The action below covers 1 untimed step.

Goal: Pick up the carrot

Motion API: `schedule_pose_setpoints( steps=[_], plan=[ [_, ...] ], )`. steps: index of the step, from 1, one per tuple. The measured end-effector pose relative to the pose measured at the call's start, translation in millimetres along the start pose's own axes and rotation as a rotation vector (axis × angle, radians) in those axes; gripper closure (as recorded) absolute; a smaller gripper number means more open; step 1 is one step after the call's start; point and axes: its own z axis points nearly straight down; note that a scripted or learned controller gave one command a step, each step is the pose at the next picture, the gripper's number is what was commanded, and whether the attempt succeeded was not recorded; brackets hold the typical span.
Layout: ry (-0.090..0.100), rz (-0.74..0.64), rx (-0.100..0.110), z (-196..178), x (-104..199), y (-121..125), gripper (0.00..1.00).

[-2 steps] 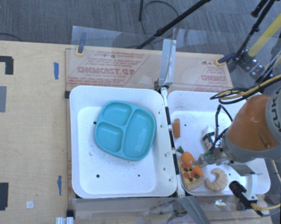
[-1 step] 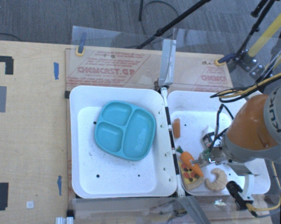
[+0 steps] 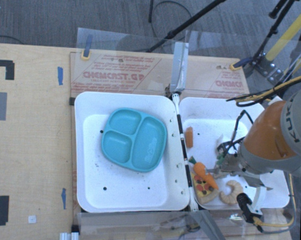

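One small carrot (image 3: 200, 169), lower right bin, looks light and slick; we would pinch mid-body; gripper (image 3: 222, 167) closure: cannot tell.

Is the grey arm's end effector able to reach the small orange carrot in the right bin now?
Probably yes. The small orange carrot lies uncovered in the right white bin, just beside the end effector; the pizza slice toy touches it below.

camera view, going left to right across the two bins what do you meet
teal divided plate → hot dog → carrot → pizza slice → shrimp → grey and orange arm
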Motion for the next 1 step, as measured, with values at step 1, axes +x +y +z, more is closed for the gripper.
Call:
schedule_pose_setpoints(
  steps=[1],
  plan=[
    [-0.003,0.157,-0.002,0.0,4.6,-0.1,1.00]
  ],
)
